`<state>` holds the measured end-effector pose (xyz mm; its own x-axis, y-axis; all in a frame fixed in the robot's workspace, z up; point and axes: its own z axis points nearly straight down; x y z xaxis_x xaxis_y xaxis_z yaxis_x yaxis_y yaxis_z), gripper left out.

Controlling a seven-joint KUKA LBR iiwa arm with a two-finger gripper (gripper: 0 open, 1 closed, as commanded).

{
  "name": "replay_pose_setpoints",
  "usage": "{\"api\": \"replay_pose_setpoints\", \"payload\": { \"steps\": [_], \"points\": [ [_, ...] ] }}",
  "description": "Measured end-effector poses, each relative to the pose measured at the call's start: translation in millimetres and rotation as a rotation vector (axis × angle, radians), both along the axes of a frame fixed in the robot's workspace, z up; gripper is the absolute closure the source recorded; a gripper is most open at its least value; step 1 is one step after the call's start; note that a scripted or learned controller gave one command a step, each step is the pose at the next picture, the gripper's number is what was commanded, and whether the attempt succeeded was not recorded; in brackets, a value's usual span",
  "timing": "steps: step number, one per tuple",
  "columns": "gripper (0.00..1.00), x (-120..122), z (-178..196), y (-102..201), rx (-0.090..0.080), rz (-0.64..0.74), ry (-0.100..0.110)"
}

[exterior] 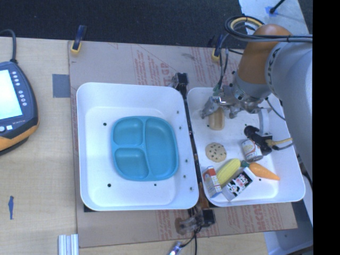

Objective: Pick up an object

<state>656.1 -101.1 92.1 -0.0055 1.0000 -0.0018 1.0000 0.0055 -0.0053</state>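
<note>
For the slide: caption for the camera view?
Grey arm's pincer over a tan bread-like piece in the right white bin; blue divided plate in the left.

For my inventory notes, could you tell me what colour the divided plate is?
Light blue; the divided plate shows best in the camera view.

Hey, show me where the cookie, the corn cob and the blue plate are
cookie (215, 152), camera view, centre of its speckled top face.
corn cob (228, 170), camera view, middle of the yellow kernels.
blue plate (145, 147), camera view, ridge where its three compartments meet.
</note>
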Motion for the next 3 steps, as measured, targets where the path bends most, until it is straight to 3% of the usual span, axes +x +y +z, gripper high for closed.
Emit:
{"api": "replay_pose_setpoints", "payload": {
  "steps": [3],
  "points": [
    [0.0, -0.3, -0.2, 5.7, 0.001, 0.002, 0.002]
  ]
}}
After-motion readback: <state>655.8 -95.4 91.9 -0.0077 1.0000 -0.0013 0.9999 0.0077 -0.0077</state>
